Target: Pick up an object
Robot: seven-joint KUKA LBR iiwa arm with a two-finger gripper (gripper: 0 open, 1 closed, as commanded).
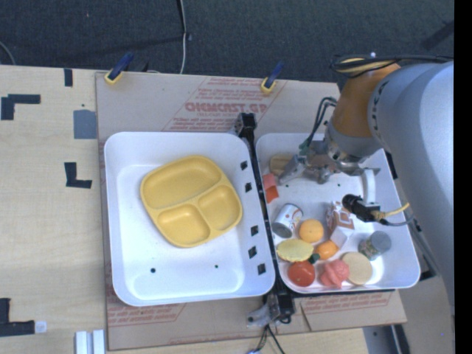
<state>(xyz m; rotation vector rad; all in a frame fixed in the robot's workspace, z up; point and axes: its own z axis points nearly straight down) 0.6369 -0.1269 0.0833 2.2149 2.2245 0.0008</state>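
A slanted overhead view of a tabletop [44, 198] carrying 2 shallow white bins side by side on a cardboard sheet [214, 105]. The left bin [122, 271] holds a yellow divided plate [192, 200] with 3 compartments, lying flat near the bin's middle. The right bin [402, 268] holds a cluster of small toy foods along its near edge: a red tomato [301, 273], a pink piece [335, 273], a pale round disc [359, 268], a yellow ruffled piece [295, 251], an orange ball [311, 231] and a small white can [285, 218] lying on its side. The grey arm [420, 116] with its orange band [358, 98] reaches in from the right, and the gripper [310, 167] hangs over the far part of the right bin, above bare bin floor, apart from the food cluster. Whether it is released or clenched cannot be told, and nothing is seen in its grasp.
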